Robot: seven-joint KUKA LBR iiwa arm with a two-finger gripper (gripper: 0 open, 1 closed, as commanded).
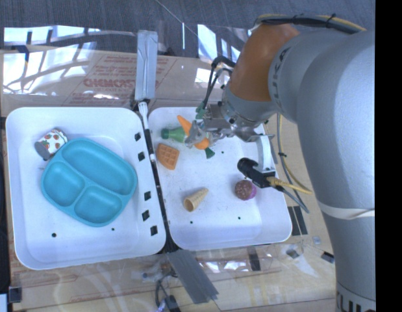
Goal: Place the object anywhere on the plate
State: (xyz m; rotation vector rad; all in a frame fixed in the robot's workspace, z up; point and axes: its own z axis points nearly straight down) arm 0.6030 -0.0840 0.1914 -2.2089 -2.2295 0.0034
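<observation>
Camera view: the carrot [188, 127] is being approached by the gripper [202, 135] at the back of the right bin [278, 223].

Whether the jaws are open or closed cannot be told; a hold low on the carrot is being called for, then a carry over the divider to the blue plate [89, 181] in the left bin [19, 239]. The waffle [167, 155], cone [195, 199] and cupcake [244, 189] are being left nearby; a sprinkled sweet [52, 142] is touching the plate's corner.
</observation>
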